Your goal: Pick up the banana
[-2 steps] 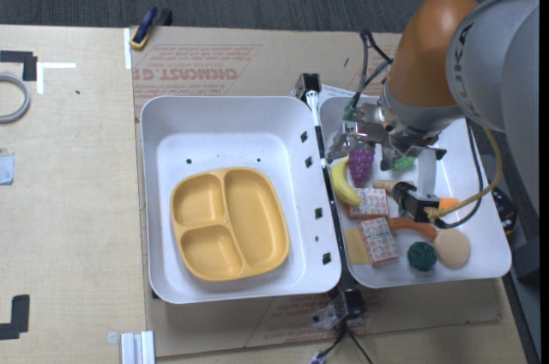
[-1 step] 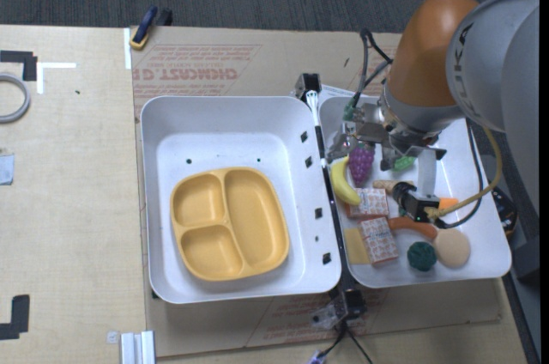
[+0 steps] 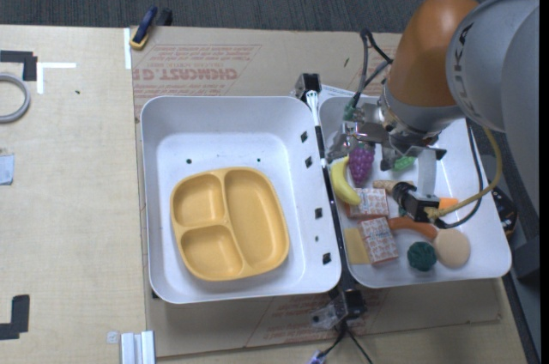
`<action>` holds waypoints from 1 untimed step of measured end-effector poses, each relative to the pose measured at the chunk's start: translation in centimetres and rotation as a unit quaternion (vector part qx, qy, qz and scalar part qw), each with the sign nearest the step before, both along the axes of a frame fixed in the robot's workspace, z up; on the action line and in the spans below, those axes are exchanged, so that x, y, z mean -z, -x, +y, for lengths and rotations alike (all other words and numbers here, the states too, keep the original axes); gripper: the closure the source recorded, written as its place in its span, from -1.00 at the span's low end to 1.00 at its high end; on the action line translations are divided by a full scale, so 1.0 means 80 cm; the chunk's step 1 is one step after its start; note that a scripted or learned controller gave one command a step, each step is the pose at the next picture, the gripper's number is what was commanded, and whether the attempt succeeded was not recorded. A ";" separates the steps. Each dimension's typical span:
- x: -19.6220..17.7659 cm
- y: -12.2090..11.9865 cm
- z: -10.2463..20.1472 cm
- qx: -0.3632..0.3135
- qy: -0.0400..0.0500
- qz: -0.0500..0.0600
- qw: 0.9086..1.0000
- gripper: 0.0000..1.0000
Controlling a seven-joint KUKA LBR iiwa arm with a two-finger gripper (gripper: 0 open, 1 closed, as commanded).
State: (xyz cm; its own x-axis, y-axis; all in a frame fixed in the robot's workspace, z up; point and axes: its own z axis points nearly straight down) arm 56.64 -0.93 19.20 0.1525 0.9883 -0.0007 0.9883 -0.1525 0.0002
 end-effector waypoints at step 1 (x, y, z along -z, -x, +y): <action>0.000 0.000 0.000 0.000 0.000 0.000 1.000 -1.00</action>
